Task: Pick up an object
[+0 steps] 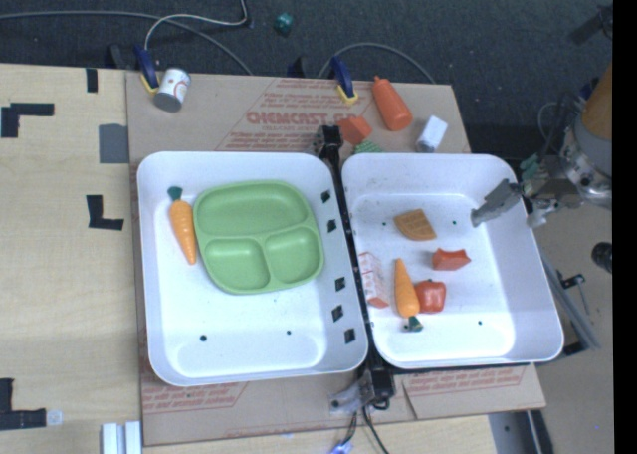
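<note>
From above and at a slant, the camera view takes in two shallow white bins set side by side on a sheet of brown cardboard. The gripper (pixel 495 207) comes in from the right, hanging over the right bin's (pixel 518 338) upper right corner, close to its far wall. It reads as a grey, blurred wedge pointing down and to the left, and nothing sits between its tips; whether it is open or closed cannot be told at this size.

The right bin holds the objects within reach. A tan, wedge-shaped piece (pixel 415 225) like a slice of bread lies near the middle, to the lower left of the gripper and apart from it. Below and right of it rests a small red piece (pixel 451 260), flat and irregular. Lower still, an orange toy carrot (pixel 404 290) with a dark green tip lies lengthwise, touching a red, blocky pepper-like piece (pixel 430 295) on its right. A pale printed packet (pixel 371 278) lies against the bin's left wall.

The left bin (pixel 239 357) carries a green divided plate (pixel 260 235) with three compartments, and a second orange carrot (pixel 182 227) lies just beside the plate's left rim.

Behind the bins, on the cardboard, sit an orange bottle-like shape (pixel 391 104), a small white cube (pixel 432 132) and a little can (pixel 172 88).
</note>
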Controlling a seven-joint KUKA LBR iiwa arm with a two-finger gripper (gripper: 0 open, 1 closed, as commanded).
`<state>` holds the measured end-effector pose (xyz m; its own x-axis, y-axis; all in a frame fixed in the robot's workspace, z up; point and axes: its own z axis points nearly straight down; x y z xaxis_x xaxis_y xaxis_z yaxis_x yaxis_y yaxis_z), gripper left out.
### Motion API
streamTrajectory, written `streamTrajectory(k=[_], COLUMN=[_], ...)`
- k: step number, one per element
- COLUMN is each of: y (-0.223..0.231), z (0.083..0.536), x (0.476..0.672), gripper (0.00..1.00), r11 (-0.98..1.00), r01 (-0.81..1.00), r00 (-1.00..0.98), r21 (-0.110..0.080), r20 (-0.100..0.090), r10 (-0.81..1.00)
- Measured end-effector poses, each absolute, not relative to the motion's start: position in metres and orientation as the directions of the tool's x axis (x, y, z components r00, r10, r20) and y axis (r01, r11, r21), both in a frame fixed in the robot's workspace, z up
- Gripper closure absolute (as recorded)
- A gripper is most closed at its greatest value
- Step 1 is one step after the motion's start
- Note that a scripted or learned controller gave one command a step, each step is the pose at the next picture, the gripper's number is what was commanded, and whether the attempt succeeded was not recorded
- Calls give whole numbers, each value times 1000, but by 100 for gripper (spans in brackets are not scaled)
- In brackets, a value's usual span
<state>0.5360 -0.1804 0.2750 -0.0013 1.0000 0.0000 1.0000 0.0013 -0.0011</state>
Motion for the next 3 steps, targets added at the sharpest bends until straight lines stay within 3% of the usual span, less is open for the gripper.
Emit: streamTrajectory(k=[1, 2, 3], y=[-112, -98, -97], z=[102, 87, 97], x=[541, 523, 523], gripper=[0, 0, 100], r11=[2, -3, -1], r01=[1000, 1000, 1000], r00=[-2, 3, 1], r21=[-6, 11, 8], r20=[2, -8, -6], r10=[1000, 1000, 1000])
